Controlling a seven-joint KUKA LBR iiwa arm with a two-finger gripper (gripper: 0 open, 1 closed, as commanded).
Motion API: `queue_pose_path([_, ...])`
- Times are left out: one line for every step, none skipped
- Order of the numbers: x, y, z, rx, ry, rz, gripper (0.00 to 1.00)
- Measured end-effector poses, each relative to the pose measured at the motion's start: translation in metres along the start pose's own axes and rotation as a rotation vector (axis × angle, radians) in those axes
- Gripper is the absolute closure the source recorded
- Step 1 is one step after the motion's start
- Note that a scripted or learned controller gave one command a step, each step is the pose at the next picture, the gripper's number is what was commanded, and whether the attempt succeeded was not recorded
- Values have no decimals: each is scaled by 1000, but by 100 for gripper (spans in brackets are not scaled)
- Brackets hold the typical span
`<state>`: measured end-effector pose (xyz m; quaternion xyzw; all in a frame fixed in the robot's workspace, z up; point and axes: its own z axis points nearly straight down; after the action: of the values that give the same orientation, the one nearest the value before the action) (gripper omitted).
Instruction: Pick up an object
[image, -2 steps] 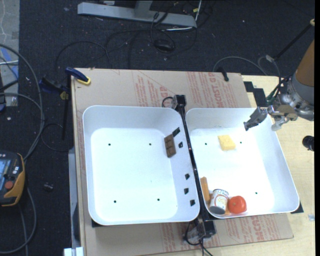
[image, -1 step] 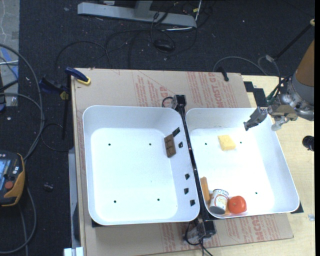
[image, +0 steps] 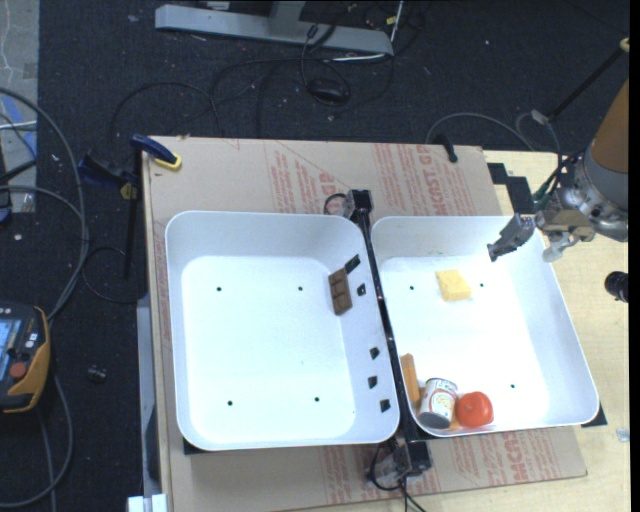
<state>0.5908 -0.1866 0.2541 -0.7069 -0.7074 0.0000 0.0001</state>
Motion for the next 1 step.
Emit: queue_pose_path([0, 0, 0, 0, 0, 0, 0])
